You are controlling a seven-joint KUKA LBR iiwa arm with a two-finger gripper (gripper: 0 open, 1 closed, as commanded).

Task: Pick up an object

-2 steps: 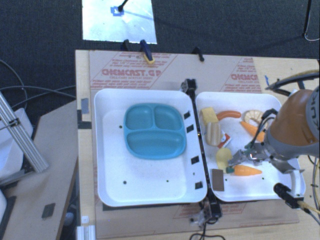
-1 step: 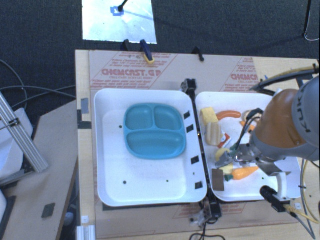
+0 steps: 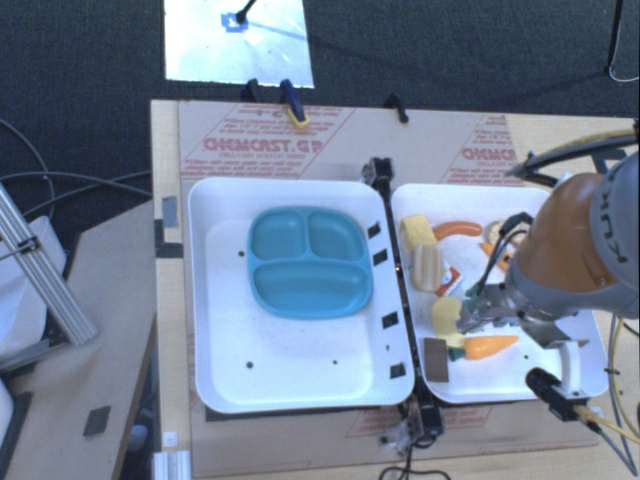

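The right bin holds several toy foods: a yellow block, a cream bread piece, an orange sausage, a yellow round piece, an orange carrot and a brown block. My gripper hangs low over this bin, right beside the yellow round piece and just above the carrot. The grey arm and its orange band cover the bin's right half. Nothing is visibly lifted.
The left bin holds a blue divided plate. A black divider with clips runs between the bins. A shiny metal sheet lies beyond the bench, and cables trail at the left and right.
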